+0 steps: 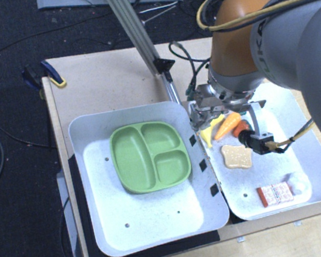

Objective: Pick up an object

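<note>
In the right white bin [319, 189], the robot's hand [223, 115], grip state impossible to tell, hovers over an orange plastic carrot [229, 125] whose long axis runs two-to-eight o'clock.

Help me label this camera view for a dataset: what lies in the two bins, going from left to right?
Green divided plate → yellow piece → slice of bread → red and white carton.
</note>
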`<control>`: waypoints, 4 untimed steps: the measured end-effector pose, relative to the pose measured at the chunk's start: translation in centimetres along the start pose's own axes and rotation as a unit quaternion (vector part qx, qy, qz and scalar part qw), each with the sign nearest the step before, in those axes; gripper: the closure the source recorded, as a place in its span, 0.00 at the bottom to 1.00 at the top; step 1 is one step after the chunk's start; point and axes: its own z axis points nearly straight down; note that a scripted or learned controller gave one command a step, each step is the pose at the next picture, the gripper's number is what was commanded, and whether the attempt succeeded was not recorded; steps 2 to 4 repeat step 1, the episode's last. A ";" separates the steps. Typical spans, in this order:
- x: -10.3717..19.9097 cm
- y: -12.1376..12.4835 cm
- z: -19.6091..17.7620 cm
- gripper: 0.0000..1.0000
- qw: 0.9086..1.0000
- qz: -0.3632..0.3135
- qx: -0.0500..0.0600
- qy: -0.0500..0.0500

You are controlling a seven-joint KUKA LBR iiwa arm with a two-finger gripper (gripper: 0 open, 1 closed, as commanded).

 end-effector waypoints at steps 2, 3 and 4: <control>5.9 -0.2 -1.3 1.00 1.000 0.000 0.000 0.000; 5.9 -0.2 -1.3 1.00 1.000 0.000 0.000 0.000; 5.9 -0.2 -1.3 1.00 1.000 0.000 0.000 0.000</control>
